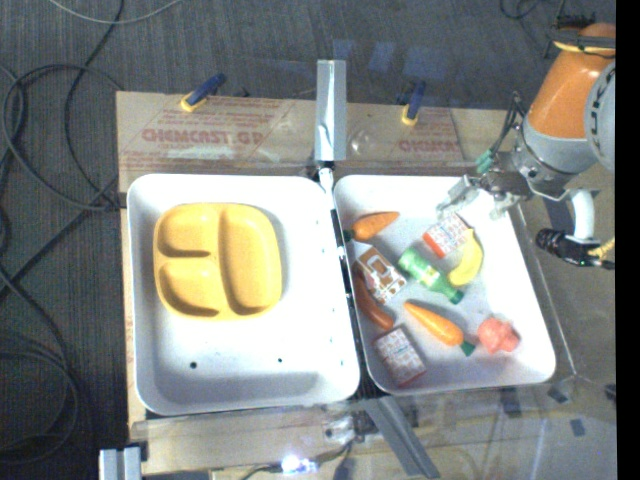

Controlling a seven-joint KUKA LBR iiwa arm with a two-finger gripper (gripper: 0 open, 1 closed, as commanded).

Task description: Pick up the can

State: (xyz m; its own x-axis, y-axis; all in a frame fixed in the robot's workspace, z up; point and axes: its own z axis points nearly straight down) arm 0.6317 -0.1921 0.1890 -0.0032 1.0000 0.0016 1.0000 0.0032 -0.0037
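The can point(447, 236), small with a red and white label, lies tilted in the upper right part of the right bin point(535, 313). It touches a yellow banana point(469, 261) on its right. My gripper point(472, 202) hangs over the bin's back right corner, just above and slightly right of the can. It is open, with nothing between its fingers. The grey and orange arm point(570, 98) reaches in from the right.
The right bin also holds two carrots point(375, 224) point(433, 323), a green bottle point(430, 271), a brown and white carton point(381, 274), a pink box point(399, 356), a red fruit point(497, 334) and a dark red sausage point(374, 311). A yellow divided tray point(218, 258) lies in the left bin point(150, 368).
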